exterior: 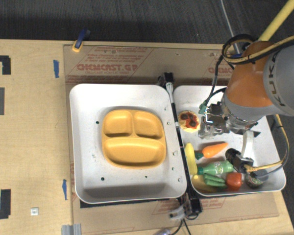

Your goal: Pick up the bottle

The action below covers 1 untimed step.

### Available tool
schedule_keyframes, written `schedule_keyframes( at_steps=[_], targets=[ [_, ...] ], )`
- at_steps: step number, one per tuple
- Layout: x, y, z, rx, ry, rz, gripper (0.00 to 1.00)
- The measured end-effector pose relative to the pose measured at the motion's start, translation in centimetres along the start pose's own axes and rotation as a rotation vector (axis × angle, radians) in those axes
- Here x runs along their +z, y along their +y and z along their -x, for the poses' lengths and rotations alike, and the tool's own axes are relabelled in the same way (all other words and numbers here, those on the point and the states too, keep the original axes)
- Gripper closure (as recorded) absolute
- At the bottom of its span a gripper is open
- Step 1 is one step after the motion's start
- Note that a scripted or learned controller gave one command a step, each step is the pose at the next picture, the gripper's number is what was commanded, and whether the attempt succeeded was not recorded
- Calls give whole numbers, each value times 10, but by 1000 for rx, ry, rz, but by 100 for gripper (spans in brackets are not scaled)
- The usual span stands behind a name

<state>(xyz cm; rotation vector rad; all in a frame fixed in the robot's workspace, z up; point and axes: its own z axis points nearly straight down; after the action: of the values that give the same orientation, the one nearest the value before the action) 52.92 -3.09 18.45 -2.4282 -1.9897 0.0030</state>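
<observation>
Camera view: looks down at a slant on a bench [29, 131] carrying two shallow white bins side by side.
Tool [211, 124]: metal and low over the right bin [277, 180], beneath the grey arm [264, 82] with its orange band; whether it is released or clenched cannot be told, and nothing is visibly gripped.
At the tool's 9 o'clock: a small round toy with red and dark patches [188, 120], just beside it.
At 5 o'clock: an orange carrot [215, 150], near.
At 6 o'clock: the bottle [216, 169], green and clear, lying on its side in the pile along the bin's near wall, touching a yellow banana [190, 158] and a red tomato [233, 180].
At 9 o'clock, well apart: a yellow divided tray [134, 137] in the left bin [83, 146].
Risk, as a judgement: the bottle is wedged among neighbours, so a descent could close on the carrot or tomato instead, or the rounded bottle could roll and slip free.
</observation>
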Motion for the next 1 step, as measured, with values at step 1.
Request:
schedule_keyframes(
  at_steps=[1],
  targets=[
    [92,27,70,-14,0,2,100]
  ],
)
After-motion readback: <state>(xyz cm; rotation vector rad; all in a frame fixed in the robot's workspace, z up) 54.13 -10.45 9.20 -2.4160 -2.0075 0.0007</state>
